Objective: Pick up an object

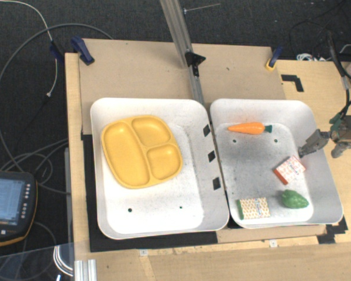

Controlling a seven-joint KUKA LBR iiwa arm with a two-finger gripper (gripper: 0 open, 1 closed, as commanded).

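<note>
Surroundings: dark carpet is seen around a pale wooden tabletop [140,63], with loose cables on the left and a handheld screen [9,204] at the lower left.
Objects to pick: four are laid in the right bin [324,186], none of them held.
Carrot: an orange carrot [247,129] is placed lengthwise near the bin's far wall, green end to the right.
Small box: a red and white box [290,169] is set tilted near the bin's right side, just beside the gripper.
Green item: a green lumpy thing [294,199] is found just in front of the box.
Packet: a flat patterned packet [253,208] is laid at the near wall.
Gripper: the gripper [327,145] is positioned over the bin's right rim; whether it is spread or pressed together cannot be told.
Left bin: a yellow divided plate [141,151] is held in the left bin [193,204].
Pole: a metal pole [175,22] is slanted above the two bins.
</note>
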